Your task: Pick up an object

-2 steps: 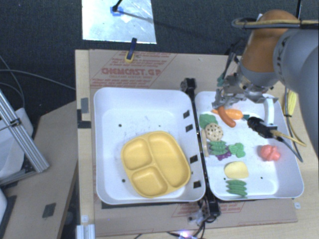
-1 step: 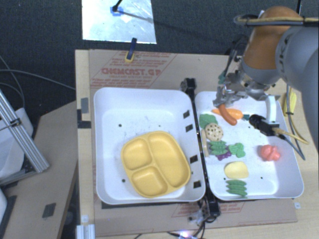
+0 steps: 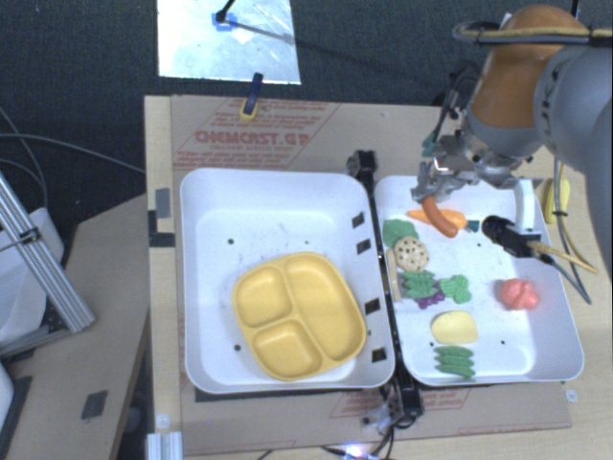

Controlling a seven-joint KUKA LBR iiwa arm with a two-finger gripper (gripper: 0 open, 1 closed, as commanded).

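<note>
**Surface.** We note a pale wooden bench [image 3: 105,257] with a brown cardboard sheet [image 3: 287,127] printed in red lettering on top. Two white bins sit on the cardboard. The left bin [image 3: 249,209] carries our landmark, a yellow three-compartment plate [image 3: 300,314], lying flat. The right bin [image 3: 541,348] sits just right of the plate, past a black hinge strip [image 3: 378,247].

**Room.** Dark carpet [image 3: 77,46] lies beyond the bench. Well behind the plate, a shiny silver sheet [image 3: 228,27] rests on that carpet. A small blue-and-yellow stick [image 3: 252,96] lies nearer the plate, at the cardboard's far edge. An aluminium frame [image 3: 43,266] stands well left of the plate.

**Task thing.** The toy carrot [image 3: 442,218] lies on the bin floor, right of the plate and farther back. The gripper [image 3: 431,192] hangs close over the carrot's end. We cannot tell whether they touch, nor whether the gripper is spread or pressed together.

**Other items right of the plate:**
- a speckled cookie [image 3: 411,253]
- a purple grape bunch [image 3: 428,293]
- a yellow lemon-like piece [image 3: 454,328]
- green pea pods [image 3: 454,360]
- a pink lump [image 3: 518,294], farthest from the plate
</note>
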